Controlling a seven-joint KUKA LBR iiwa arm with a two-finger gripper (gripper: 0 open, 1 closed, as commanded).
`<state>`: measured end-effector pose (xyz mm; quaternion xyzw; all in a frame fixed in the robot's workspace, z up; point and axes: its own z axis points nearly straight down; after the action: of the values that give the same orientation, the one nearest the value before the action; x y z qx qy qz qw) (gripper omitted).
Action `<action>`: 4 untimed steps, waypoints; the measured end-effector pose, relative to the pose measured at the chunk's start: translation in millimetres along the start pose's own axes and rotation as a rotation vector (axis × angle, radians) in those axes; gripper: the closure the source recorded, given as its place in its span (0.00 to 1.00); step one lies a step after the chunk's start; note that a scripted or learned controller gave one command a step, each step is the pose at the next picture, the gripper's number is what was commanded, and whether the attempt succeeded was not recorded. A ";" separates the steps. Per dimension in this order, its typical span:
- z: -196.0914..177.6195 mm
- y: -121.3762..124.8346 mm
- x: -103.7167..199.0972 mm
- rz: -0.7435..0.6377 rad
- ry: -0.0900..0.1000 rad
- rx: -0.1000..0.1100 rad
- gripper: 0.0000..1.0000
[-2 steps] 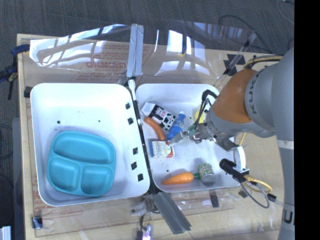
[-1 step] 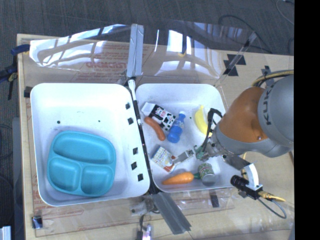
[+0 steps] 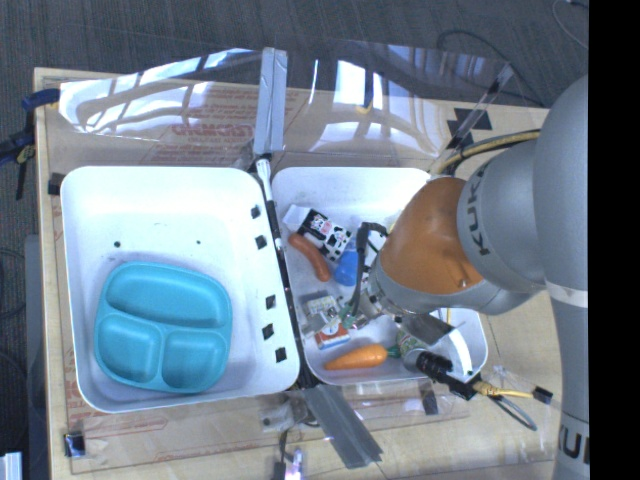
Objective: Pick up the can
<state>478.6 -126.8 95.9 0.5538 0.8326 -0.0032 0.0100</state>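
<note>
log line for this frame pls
arm: over right bin | tool: hidden | can: not identifiable | carrot: in right bin | blue tray: left bin

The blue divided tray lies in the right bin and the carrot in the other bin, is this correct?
Not quite. The camera view shows the blue divided tray in the left bin; the carrot lies in the other bin, the right one.

Both bins [image 3: 160, 183] look like smooth glossy white plastic; the teal tray [image 3: 163, 325] is matt plastic, the bench [image 3: 520, 423] pale wood.
</note>
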 end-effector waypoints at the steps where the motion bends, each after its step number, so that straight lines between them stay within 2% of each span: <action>1: -8.1 3.1 5.1 -0.012 0.011 0.001 1.00; 2: -96.6 35.8 50.6 0.419 0.020 0.010 1.00; 3: -166.9 55.8 130.6 0.728 0.018 0.013 1.00; 4: -149.9 28.5 69.7 0.622 0.020 0.017 1.00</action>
<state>476.0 -49.1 244.6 0.7820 0.6232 -0.0016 -0.0024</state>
